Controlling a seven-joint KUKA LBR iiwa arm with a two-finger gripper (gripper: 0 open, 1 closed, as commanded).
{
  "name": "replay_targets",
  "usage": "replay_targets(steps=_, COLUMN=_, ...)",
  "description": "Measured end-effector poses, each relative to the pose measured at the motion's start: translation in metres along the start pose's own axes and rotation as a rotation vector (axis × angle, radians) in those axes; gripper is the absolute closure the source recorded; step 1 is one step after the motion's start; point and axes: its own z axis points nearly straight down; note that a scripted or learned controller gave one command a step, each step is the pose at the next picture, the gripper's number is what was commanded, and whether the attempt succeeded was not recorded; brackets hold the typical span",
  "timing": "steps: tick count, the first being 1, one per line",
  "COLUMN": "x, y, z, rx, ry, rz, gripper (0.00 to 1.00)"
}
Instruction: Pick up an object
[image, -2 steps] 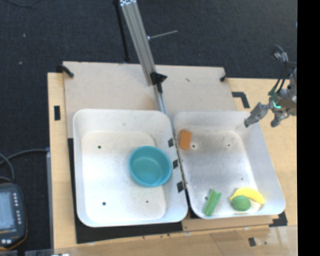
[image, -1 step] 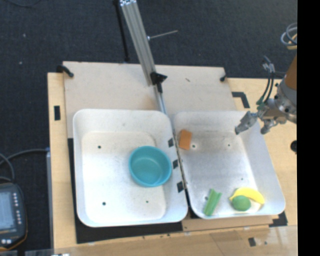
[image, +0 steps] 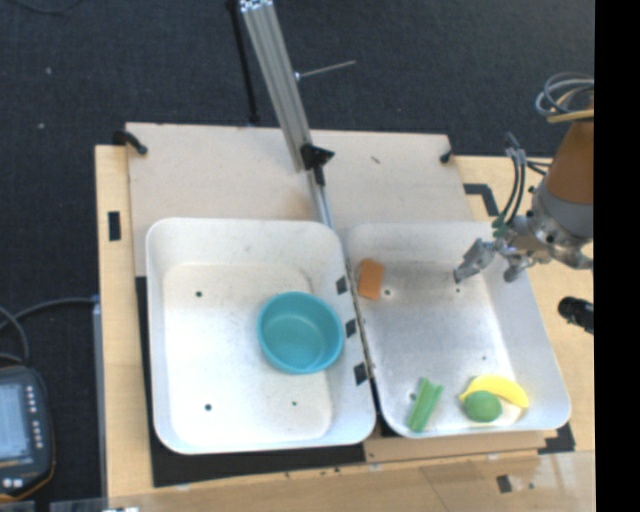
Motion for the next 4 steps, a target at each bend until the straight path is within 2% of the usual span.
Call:
replay_targets(steps=1, x=0.002, y=0.001, z=0.042, rx=0.000, ry=0.000, rz=0.002, gripper=0.00)
replay_targets(steps=2, x=0.001, y=0.003, z=0.028, rx=-0.009, ry=-0.002, rz=0.002, gripper=1.00)
replay_targets(steps=3, x=-0.004, y=0.008, z=-0.017, rx=-0.008, ry=0.000, rz=-0.001, gripper=1.00)
replay_targets(steps=4, x=-0.005, y=0.009, z=-0.024, rx=-0.006, ry=0.000, rz=-0.003, gripper=1.00)
